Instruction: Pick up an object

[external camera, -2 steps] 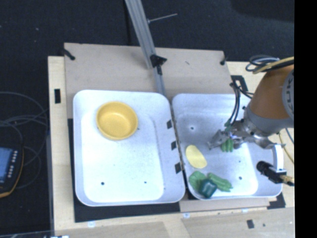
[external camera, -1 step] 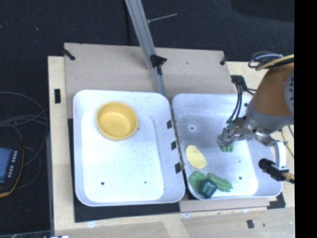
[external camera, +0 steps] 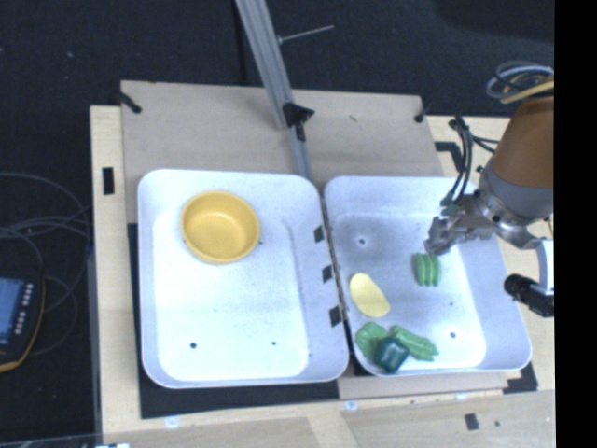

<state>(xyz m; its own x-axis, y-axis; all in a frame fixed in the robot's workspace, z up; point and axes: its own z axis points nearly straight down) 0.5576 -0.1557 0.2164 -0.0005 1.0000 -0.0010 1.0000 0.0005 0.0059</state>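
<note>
The right bin holds a small green ridged piece near its middle. A pale yellow flat piece lies to its left, and a cluster of green pieces sits at the near edge. My gripper hangs at the end of the grey arm, just above and to the right of the green ridged piece. Nothing shows between its fingers. The left bin holds a yellow bowl in its far left part.
A grey metal pole slants down from the top to the far edge between the bins. The arm's orange band and cables stand over the right bin's far right corner. A dark device lies off the bench at the left.
</note>
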